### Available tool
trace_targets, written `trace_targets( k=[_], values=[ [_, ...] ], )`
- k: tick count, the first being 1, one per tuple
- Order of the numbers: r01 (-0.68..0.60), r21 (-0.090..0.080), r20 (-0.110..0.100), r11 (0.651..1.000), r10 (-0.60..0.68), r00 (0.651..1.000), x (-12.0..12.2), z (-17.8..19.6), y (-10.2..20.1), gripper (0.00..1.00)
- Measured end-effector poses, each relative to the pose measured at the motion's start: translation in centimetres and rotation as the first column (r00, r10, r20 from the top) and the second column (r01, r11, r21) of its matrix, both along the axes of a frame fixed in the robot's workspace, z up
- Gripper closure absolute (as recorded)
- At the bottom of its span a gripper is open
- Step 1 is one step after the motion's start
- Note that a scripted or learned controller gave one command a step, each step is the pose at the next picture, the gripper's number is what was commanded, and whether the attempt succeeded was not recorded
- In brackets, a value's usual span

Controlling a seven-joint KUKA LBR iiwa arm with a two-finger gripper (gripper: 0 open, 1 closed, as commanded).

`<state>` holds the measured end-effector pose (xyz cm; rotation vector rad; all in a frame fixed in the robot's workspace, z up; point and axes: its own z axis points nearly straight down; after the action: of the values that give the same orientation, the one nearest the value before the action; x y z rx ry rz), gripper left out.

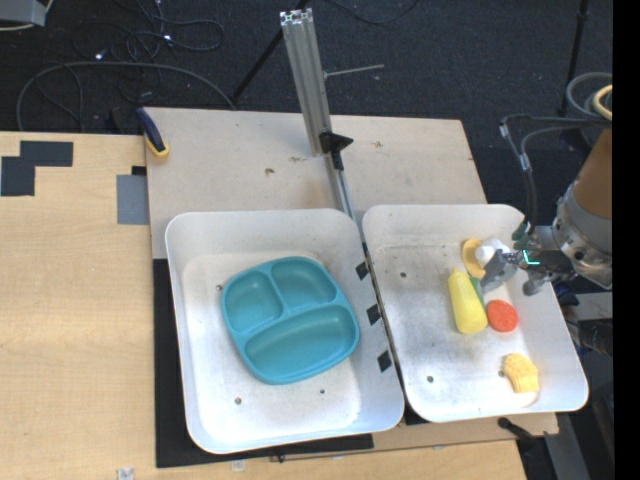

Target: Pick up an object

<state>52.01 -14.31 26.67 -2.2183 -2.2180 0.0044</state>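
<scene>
The right bin [430,368] holds a yellow cylinder-shaped toy [466,304] lying lengthwise. A small orange-red ball [502,316] rests against its right side. A yellow and white piece [476,254] lies just beyond them, and a yellow ridged toy [521,373] sits near the front right corner. My gripper [508,269] reaches in from the right and hovers low over the bin's right side. It is just right of the yellow and white piece and above the ball. Nothing visibly hangs from it.
The left bin [200,388] carries a blue divided plate [290,318]. A metal post [308,78] rises behind the bins, with a thin rod running down to where they meet. Black clips line the seam between the bins. Cables cover the dark floor at the back.
</scene>
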Motion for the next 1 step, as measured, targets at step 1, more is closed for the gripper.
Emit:
trace_targets(
  k=[1],
  values=[
    [0.000, 0.000, 0.002, 1.000, 0.000, 1.000, 0.04, 0.09, -0.01, 0.00]
  ],
)
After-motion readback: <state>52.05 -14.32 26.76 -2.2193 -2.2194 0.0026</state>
